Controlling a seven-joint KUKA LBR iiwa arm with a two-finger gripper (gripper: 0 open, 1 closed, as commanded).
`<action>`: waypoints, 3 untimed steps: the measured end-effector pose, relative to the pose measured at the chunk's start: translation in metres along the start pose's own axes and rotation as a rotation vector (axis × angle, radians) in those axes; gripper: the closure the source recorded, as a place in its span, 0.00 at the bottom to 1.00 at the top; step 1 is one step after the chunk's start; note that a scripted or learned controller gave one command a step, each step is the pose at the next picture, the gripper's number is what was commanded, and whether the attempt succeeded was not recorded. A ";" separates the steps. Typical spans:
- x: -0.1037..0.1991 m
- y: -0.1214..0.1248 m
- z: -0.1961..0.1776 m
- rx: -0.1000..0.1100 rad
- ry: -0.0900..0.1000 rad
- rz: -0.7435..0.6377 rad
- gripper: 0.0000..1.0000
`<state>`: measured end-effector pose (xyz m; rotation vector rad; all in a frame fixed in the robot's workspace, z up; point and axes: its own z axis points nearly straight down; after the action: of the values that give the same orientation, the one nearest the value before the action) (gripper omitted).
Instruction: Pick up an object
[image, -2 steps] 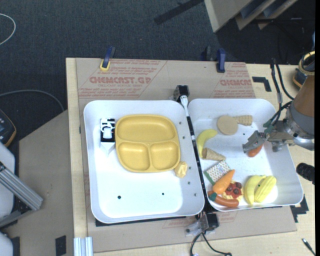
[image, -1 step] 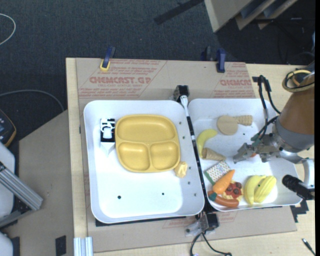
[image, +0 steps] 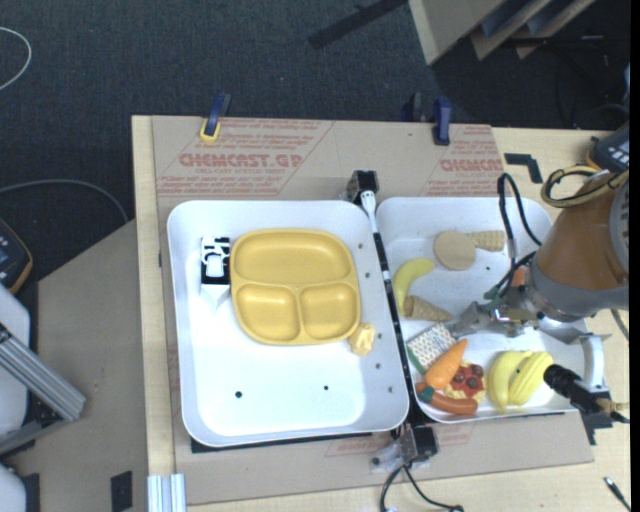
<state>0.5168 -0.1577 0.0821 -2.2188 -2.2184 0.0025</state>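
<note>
The right bin (image: 440, 206) holds toy food. A single banana (image: 408, 280), a tan round cookie (image: 454, 251) and a small cone (image: 489, 240) lie at its back. Nearer the front are a waffle cone (image: 430, 310), a checked cracker (image: 428, 345), a carrot (image: 447, 362), a red fruit piece (image: 466, 379), a sausage (image: 450, 403) and a yellow banana bunch (image: 518, 375). My gripper (image: 472, 320) reaches in from the right and sits low in the bin's middle, just right of the waffle cone and above the carrot. I see nothing held in it.
The left bin (image: 280, 405) holds a yellow divided plate (image: 295, 285), a small black-and-white object (image: 214, 261) at the plate's left and a small yellow piece (image: 362, 340) at its lower right. A black cable (image: 515, 215) loops over the right bin's back.
</note>
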 end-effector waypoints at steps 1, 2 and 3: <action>-0.001 0.001 -0.013 -0.006 -0.002 0.002 1.00; 0.007 0.008 -0.068 -0.010 -0.004 -0.002 1.00; 0.006 0.013 -0.133 -0.013 -0.005 -0.002 1.00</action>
<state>0.5304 -0.1517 0.2146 -2.2261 -2.2290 -0.0067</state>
